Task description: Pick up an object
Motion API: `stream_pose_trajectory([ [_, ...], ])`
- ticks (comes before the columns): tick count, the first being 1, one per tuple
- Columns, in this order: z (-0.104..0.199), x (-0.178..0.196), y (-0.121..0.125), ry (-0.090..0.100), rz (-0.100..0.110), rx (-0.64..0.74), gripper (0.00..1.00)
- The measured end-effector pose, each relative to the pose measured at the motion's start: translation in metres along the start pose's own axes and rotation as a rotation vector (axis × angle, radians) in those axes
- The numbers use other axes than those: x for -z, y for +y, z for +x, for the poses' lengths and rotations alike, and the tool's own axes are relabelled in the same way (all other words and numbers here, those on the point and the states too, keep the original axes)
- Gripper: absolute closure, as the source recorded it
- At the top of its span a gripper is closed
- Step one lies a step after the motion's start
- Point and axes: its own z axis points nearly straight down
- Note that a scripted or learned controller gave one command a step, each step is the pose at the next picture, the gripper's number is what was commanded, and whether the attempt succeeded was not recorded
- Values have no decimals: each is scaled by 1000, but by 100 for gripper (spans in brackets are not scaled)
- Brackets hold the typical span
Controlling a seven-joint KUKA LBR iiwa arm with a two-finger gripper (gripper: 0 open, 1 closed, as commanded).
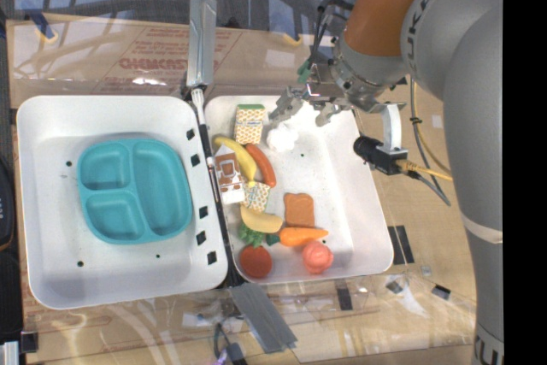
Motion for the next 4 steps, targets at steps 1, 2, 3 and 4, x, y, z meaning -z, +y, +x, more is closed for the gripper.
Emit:
stream_pose_trajectory([
  [1,-19,-119,-15,1,2,142,0],
  [2,-3,-155,4,-1,-2,141,0],
  [3,-3,-145,4,0,0,145,100],
  [4,44,-53,-10,-1,-5,120,100],
])
